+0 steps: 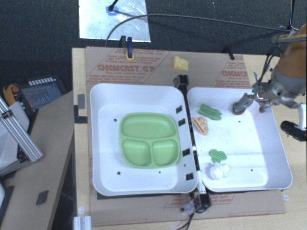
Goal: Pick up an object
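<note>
Green pod (210, 111): right bin (268, 176) upper left, long axis running upper-left to lower-right | Nearby: orange wedge (200, 125), green sprig (217, 155), white ball (217, 171) | Gripper (251, 103): upper right, spread, holding nothing.

Green divided tray (147, 139) in left bin (103, 128), yellow clamp (129, 49), foil sheet (114, 12), handheld controller (41, 97) at left

Grey arm (288, 83), orange wrist band (291, 61)
</note>
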Action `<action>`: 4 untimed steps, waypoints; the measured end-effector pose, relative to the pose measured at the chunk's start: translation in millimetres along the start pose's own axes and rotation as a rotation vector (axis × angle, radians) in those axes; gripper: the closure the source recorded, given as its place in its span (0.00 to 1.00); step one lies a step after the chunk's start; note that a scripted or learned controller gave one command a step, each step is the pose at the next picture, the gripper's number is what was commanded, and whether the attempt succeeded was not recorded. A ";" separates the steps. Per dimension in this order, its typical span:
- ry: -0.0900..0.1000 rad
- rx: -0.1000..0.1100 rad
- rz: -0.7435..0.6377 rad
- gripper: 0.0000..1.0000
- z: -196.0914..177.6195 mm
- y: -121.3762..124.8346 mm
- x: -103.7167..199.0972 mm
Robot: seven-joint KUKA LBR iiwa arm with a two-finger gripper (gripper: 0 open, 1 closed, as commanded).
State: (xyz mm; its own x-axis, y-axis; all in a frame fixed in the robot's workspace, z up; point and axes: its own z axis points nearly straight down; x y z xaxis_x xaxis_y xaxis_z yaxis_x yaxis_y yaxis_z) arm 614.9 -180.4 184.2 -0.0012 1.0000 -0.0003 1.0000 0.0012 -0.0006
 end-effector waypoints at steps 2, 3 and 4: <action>-0.002 -0.006 -0.005 1.00 38.3 9.2 6.6; -0.001 -0.005 0.000 1.00 -8.8 6.8 -0.8; -0.001 -0.006 -0.002 1.00 -40.8 8.2 -1.1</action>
State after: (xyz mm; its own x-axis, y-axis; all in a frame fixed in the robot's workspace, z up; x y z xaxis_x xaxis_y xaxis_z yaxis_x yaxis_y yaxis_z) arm 623.1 -181.4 225.0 -0.0035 1.0000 -0.0016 1.0000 0.0036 0.0056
